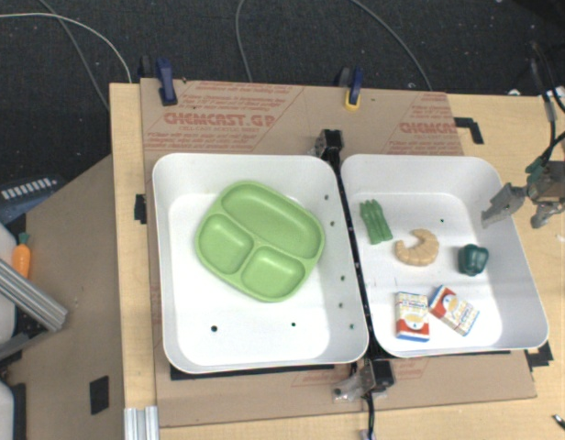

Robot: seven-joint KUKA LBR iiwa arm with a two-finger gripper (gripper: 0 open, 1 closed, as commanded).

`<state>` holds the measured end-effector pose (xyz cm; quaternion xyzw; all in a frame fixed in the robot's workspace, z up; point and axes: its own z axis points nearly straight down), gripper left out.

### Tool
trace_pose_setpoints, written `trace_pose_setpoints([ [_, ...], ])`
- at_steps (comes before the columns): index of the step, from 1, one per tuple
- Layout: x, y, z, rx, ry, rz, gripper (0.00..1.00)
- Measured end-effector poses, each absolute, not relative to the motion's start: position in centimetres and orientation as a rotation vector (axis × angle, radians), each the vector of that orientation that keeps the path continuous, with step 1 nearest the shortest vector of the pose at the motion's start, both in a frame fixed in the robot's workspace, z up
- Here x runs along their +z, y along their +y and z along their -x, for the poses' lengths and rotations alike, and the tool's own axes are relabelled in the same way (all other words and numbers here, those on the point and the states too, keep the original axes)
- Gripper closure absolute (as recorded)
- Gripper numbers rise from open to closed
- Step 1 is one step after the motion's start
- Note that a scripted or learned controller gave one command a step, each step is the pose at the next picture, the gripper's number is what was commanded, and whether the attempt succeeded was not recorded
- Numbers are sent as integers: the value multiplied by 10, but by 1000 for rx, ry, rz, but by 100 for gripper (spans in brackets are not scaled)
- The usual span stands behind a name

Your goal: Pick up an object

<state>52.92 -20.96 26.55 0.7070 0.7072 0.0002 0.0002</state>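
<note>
The right bin [448, 183] holds several small objects. A green pea pod [375, 221] lies at its left, with a tan croissant [418, 247] near the middle and a dark green pepper [473, 260] further right. Two small red and white cartons [411, 316] [454, 309] lie toward the front. My gripper [522, 211] hangs over the bin's right rim, above and to the right of the pepper. It is open and nothing sits between its fingers.
The left bin [172, 273] carries a light green divided plate [260, 241]. Clamps [166, 81] [354, 87] grip the cardboard sheet at the back edge. Black cables run across the dark floor behind the bench.
</note>
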Motion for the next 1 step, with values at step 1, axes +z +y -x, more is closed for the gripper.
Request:
trace_pose_setpoints([
  [1, 308, -165, -539, 4, 2154, -2283, 0],
])
